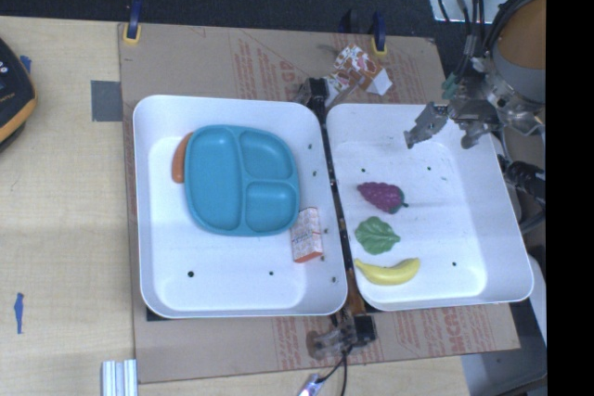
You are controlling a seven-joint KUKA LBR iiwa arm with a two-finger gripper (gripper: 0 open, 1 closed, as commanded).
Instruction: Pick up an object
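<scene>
We see hand [445, 127] parted, empty, above right white bin [464, 190]; purple plastic grape bunch [381, 196] lies nearest, below-left.

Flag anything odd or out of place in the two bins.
Two things in the left bin. An orange item is mostly buried under the left edge of the blue divided plate, so a grasp looks blocked. A small carton lies tipped against the right wall. The fruit in the right bin looks fine.
</scene>
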